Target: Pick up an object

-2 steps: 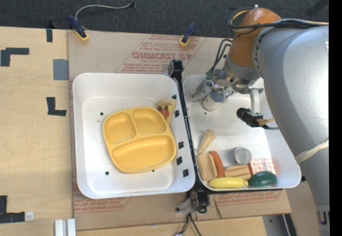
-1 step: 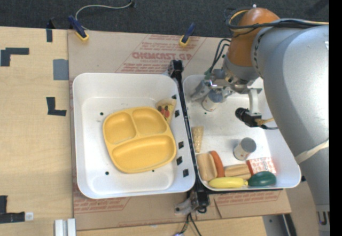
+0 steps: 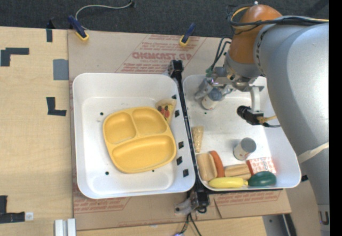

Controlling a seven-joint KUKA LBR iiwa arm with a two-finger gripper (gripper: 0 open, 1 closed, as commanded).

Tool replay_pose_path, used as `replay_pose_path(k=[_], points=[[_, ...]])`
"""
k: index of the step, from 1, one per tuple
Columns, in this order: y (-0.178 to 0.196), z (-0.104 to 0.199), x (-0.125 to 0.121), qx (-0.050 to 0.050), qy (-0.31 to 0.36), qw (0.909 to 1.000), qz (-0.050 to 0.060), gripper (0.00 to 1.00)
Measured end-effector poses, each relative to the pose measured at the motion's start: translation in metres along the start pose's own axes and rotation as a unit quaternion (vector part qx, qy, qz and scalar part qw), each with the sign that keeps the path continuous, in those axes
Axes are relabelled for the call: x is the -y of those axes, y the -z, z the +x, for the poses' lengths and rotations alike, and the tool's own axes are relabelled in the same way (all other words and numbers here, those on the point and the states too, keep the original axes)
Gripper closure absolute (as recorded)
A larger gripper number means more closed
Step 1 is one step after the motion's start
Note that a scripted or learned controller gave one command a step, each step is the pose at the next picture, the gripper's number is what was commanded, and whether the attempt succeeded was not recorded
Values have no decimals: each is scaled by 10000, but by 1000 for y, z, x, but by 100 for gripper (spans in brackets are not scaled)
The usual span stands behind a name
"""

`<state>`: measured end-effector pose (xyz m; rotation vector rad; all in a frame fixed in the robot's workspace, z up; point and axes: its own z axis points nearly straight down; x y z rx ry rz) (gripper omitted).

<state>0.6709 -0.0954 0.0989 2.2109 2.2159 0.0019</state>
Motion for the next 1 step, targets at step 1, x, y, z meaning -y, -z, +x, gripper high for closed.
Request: replay_pose_path(k=[1], points=[[126,70,1,-37,3,10000,33,100]])
